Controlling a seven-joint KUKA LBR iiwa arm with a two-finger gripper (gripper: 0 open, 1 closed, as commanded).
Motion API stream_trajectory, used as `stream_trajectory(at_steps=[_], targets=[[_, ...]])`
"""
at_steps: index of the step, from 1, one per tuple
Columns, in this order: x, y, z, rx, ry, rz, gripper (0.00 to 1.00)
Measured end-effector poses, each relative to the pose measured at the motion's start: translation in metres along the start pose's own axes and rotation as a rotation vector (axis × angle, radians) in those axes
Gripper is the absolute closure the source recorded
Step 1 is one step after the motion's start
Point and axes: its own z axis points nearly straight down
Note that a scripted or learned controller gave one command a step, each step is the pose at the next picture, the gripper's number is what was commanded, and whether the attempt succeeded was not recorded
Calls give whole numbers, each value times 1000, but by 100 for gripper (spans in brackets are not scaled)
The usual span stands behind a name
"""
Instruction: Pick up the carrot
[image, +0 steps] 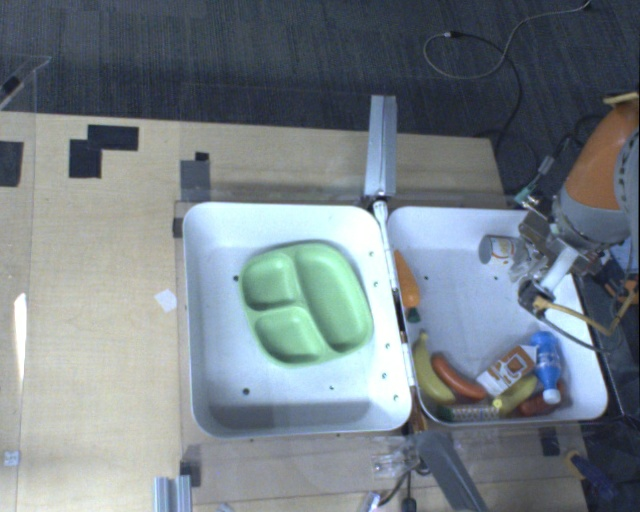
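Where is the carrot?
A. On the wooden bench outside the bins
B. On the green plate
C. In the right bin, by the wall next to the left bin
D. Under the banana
C. The carrot lies in the right bin along its left wall, apart from the banana and off the green plate.

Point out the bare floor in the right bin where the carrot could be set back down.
Bare floor lies mid-bin, between the carrot along the left wall and the tool at the right. The near end is crowded: banana, hot dog, carton, bottle.
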Motion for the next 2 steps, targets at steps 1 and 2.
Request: stream_trajectory(at_steps=[1, 2], targets=[[2, 1, -11, -3, 2, -8, 100], [22, 27, -112, -2, 2, 412, 100]])
